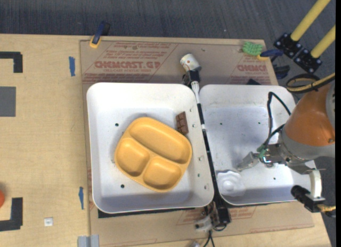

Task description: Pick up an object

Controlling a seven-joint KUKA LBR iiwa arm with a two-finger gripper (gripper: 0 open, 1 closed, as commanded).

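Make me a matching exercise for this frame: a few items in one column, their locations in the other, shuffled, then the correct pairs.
Items:
1. yellow divided tray
2. small brown block
3. white object
4. end effector

Locations:
A. right bin, near its front left corner
B. middle of the left bin
C. over the right bin's floor
D. left bin, near its right wall

Pairs: 1-B, 2-D, 3-A, 4-C

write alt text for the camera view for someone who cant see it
A grey robot arm with an orange band reaches from the right into the right white bin, its gripper low beside a small white object near the bin's front edge. The left bin holds a yellow divided tray and a small brown block.
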